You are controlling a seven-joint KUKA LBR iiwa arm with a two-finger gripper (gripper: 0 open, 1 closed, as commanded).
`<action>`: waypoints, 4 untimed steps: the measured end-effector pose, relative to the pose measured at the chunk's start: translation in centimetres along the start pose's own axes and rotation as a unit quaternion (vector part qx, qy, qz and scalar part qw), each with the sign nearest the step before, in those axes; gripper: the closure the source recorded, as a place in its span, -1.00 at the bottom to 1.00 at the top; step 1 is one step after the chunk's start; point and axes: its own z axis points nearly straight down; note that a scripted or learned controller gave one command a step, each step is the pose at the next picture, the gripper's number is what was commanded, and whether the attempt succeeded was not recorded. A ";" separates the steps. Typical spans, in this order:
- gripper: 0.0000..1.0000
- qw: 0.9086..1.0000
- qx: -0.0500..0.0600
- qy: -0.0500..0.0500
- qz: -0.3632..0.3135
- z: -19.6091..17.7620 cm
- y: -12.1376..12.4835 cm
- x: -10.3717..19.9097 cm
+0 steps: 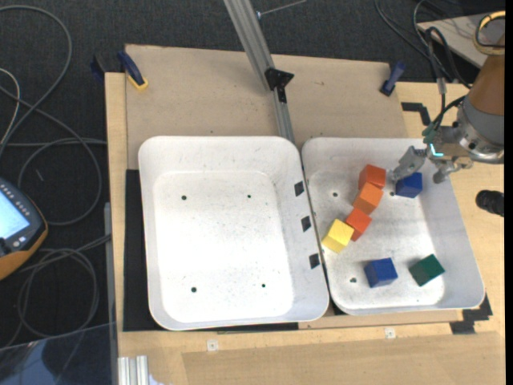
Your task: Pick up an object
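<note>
A: We see the gripper (422, 164) spread over the right bin (457, 239), grasping nothing.
B: Agreed. Our blue cube (409, 185) sits just below it, beside orange blocks (370, 184).

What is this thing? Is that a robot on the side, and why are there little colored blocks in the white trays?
Yes, that is a robot arm, grey with an orange band, reaching in from the right side. The picture comes from one camera fixed up high, looking down at a slant on a wooden bench.

On the bench sit two shallow white trays. The robot's job is to pick something up. The right tray holds toy blocks: a row of orange blocks, a yellow block at the row's near end, a blue block, a green block, and another blue block farther back.

At the arm's tip is its hand, a gripper with two fingers. It is right above that far blue block, with a finger on each side, but the block seems to be resting in the tray, not lifted.
</note>
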 end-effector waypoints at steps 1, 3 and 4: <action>-1.00 1.000 -0.002 -0.001 -0.001 -0.2 0.1 0.0; -1.00 1.000 -0.008 -0.002 -0.001 9.0 0.6 0.7; 1.00 1.000 -0.010 -0.002 0.000 7.9 0.7 0.7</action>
